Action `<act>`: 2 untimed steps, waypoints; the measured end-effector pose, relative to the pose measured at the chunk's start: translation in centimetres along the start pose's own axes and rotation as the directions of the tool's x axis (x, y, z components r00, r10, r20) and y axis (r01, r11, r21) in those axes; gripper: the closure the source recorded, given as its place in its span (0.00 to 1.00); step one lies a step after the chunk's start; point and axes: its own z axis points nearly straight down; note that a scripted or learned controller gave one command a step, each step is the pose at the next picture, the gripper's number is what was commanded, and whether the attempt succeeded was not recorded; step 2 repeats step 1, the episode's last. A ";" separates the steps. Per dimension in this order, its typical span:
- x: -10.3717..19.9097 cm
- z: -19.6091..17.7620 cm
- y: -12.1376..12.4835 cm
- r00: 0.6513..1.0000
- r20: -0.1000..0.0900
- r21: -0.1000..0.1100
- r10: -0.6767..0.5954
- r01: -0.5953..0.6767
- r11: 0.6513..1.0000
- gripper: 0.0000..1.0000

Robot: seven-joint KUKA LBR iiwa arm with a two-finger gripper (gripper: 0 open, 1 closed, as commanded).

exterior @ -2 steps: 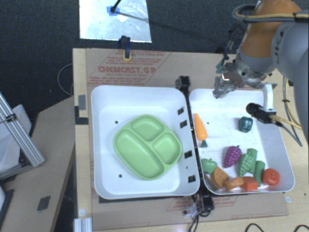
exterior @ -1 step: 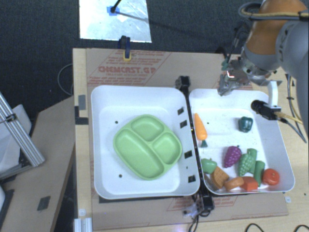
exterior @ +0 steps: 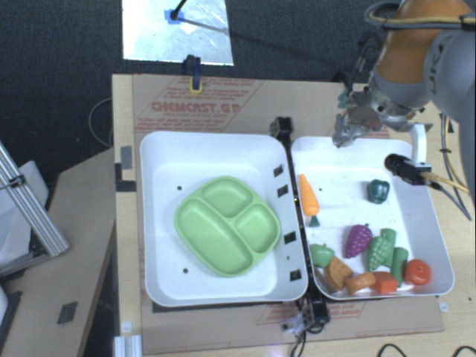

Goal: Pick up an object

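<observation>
My gripper (exterior: 346, 131) hangs over the far rim of the right bin (exterior: 428, 222), near its back left corner, with nothing seen in it. Toy foods lie in that bin. An orange carrot (exterior: 308, 194) rests along the left wall, below and left of the gripper. A dark green pepper (exterior: 378, 191) sits mid-right. Purple grapes (exterior: 358, 239) and a green corn-like piece (exterior: 381, 248) lie closer to the front. A red tomato (exterior: 418, 272) is in the front right corner.
The left bin (exterior: 171, 162) holds a light green divided plate (exterior: 227, 225). Several small orange and green pieces (exterior: 338, 272) crowd the right bin's front edge. A black divider with clips (exterior: 286, 192) runs between the bins. A black fixture (exterior: 405, 168) juts over the right bin.
</observation>
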 end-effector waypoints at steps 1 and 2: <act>0.0 2.0 -0.7 1.000 0.000 0.002 0.003 -0.003 1.000 1.00; 0.0 2.0 -0.7 1.000 0.000 0.002 0.003 -0.003 1.000 1.00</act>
